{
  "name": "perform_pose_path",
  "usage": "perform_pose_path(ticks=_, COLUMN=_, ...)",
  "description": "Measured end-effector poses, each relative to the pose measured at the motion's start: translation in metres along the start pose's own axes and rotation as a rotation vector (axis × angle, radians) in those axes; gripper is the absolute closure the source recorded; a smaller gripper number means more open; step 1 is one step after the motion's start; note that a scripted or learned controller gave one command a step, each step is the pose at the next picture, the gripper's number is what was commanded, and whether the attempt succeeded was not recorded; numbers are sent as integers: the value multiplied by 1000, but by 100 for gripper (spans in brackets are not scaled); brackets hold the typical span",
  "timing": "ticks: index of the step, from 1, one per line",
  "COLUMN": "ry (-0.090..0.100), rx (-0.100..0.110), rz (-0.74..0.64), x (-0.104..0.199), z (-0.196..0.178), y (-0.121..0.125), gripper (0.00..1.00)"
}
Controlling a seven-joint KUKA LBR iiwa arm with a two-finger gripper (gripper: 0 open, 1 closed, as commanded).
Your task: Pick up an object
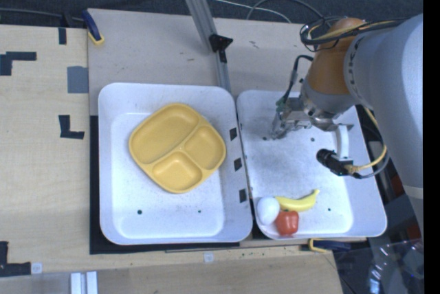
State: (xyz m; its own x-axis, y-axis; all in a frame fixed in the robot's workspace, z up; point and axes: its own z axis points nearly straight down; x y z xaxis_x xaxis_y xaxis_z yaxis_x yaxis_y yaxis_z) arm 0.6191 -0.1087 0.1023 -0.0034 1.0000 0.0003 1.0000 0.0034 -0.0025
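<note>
The yellow divided plate (177, 147) lies in my left bin (110, 169). In the right bin (357, 217), a white egg (267, 207), red pepper (288, 222) and banana (298, 201) huddle at the near edge. My claw (280, 128) hangs well apart from them; I cannot tell its grip. I should come down over the banana, centred.

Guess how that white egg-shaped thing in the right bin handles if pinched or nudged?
The white egg-shaped thing looks smooth and rounded, so it may slip out of a pinch and roll when pushed. It sits in the right bin's near-left corner against the red object and by the banana, so a nudge would probably shift them too.
</note>
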Motion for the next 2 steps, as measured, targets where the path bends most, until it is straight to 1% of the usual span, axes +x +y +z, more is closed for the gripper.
perform_pose_path(ticks=1, ry=-1, rx=-7, rz=2, x=1, z=-57, y=10, gripper=100)
perform_pose_path(ticks=2, ry=-1, rx=-6, rz=2, x=-5, z=-108, y=3, gripper=100)
